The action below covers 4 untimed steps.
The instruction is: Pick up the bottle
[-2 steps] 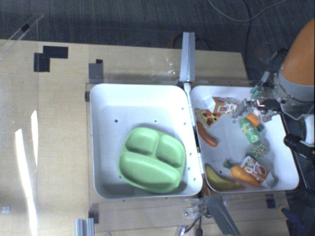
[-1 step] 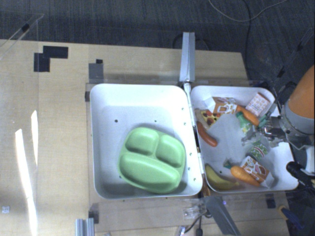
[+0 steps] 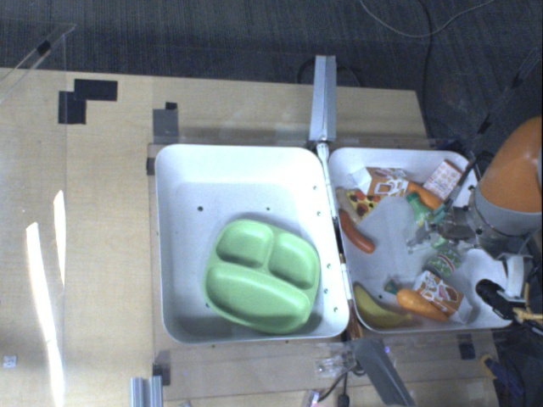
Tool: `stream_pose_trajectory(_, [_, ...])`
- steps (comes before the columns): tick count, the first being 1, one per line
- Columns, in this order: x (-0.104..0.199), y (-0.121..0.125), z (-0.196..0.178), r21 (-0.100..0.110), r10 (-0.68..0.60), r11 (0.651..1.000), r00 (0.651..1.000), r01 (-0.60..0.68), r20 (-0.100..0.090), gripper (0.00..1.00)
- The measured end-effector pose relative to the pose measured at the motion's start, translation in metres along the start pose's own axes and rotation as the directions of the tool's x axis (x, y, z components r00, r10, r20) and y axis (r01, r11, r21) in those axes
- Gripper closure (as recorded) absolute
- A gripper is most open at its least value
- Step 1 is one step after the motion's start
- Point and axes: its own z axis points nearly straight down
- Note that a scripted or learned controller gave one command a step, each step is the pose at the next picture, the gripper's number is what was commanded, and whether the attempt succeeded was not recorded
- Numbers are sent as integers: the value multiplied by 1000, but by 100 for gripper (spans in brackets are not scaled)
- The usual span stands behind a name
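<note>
At the bottom right of the frame, a banana (image 3: 377, 308) and a carrot (image 3: 416, 302) lie along the near edge of the right bin (image 3: 386, 161). Above them, mid-right, the gripper (image 3: 434, 227) hangs over the green-labelled bottle (image 3: 441, 261); whether it grips cannot be told. Left of centre, a green divided tray (image 3: 263, 274) sits in the left bin (image 3: 195, 185).

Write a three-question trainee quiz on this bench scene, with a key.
1. True or false: the green divided tray lies in the left bin.
2. Which lies nearest the right bin's front-left corner? A) banana B) hot dog C) pizza slice
3. Fill in: the arm's end effector hangs over the ____ bin.

Key: 1 true; 2 A; 3 right.
</note>
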Motion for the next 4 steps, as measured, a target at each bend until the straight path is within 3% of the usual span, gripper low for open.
stream_pose_trajectory(1, [-13, 55, 25, -9, -9, 1000, 1000, 9, 1, 0])
stream_pose_trajectory(2, [-11, 57, 13, -13, -13, 1000, 1000, 13, -2, 100])
stream_pose_trajectory(3, [43, 59, -127, -5, 49, 999, 999, -49, 0, 100])
stream_pose_trajectory(4, [83, 18, -185, -4, 75, 997, 997, -75, 0, 100])
